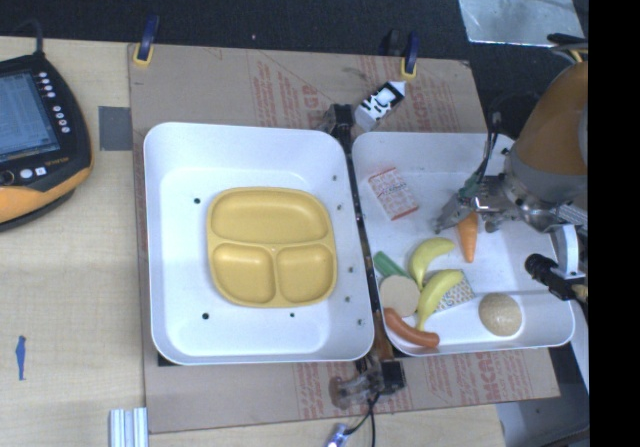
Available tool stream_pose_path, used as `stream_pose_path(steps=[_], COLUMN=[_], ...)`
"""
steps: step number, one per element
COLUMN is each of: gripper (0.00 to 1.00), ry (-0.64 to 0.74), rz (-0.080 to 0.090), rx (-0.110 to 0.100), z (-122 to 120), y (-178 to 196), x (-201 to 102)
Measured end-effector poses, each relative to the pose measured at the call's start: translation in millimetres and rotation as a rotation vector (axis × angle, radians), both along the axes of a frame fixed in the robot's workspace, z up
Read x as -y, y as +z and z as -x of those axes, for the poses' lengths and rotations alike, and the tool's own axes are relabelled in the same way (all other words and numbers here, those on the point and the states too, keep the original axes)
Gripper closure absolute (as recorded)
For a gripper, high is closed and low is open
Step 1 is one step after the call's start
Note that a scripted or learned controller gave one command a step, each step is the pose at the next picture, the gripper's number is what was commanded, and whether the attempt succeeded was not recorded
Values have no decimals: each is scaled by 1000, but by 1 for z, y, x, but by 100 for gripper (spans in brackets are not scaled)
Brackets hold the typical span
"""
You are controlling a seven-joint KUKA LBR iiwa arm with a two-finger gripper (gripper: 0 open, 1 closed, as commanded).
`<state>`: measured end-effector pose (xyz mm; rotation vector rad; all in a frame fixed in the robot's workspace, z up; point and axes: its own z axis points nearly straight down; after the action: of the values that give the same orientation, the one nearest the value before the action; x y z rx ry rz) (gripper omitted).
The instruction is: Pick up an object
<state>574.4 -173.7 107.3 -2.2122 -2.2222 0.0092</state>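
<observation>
My gripper point(474, 212) hangs over the right white bin point(440, 157), reaching in from the right. An orange carrot point(467, 238) lies right under its tip, pointing towards the front; the view does not show whether it is gripped. To the left of the carrot lie two yellow bananas point(431, 255) point(441, 291). A red sausage point(410, 333), a round tan slice point(398, 293) and a green piece point(388, 263) sit near the bin's front left. A pale bread roll point(500, 315) rests at the front right. A red-and-white packet point(393, 193) lies at the back left.
The left white bin point(170, 315) holds a yellow three-compartment plate point(271, 243). A handheld control pendant point(35, 140) lies on the bench at far left. A black-and-white object point(380, 102) sits behind the bins. Clamps point(146, 40) hold the cardboard underlay.
</observation>
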Motion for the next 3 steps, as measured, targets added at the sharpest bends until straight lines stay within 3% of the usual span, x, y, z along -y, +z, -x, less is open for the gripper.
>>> stream_pose_path(steps=[1, 2, 3], gripper=[100, 0, 0], ry=[1, 3, 3], rz=[2, 3, 2], rx=[0, 0, 5], z=[-1, -1, -24], y=[12, 11, -16], x=[1, 1, 16])
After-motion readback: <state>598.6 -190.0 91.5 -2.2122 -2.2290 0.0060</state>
